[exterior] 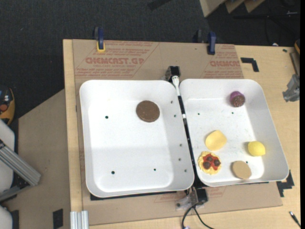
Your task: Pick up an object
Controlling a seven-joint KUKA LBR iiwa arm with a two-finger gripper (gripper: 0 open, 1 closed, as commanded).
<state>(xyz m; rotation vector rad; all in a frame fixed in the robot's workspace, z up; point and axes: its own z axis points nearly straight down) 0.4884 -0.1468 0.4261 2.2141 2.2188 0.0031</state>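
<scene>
While nothing is being held, six small objects are lying in the two bins, and all places below are being given from the seam [183, 123], the dark strip where the bins are meeting.

Left of the seam, the left bin [86, 128] is being occupied by one thing alone, a disc [148, 111], so wide open floor is being left on every side of it, up to the raised, rounded rim. Right of the seam, the right bin [268, 116] is being crowded along its near half, while its far half is being left mostly free. A tart [210, 162] is sitting just beside the seam, close to the near rim. A lump [216, 140] is lying just beyond the tart, and an oval [241, 170] is resting against the near rim. A ball [256, 148] is lying farther right, and a purple ball [237, 98] is sitting well apart from the seam, near the far corner.

Both bins are being seen as smooth, glossy white plastic on a printed brown board [71, 128]. The disc is looking flat, round and matt brown; the tart pale with red berries; the lump and ball soft yellow; the oval tan.

At the picture's right edge, far right of the seam, a grey piece of the gripper [291, 88] is being shown above the board, outside the bins; whether it is open or closed cannot be told.
</scene>
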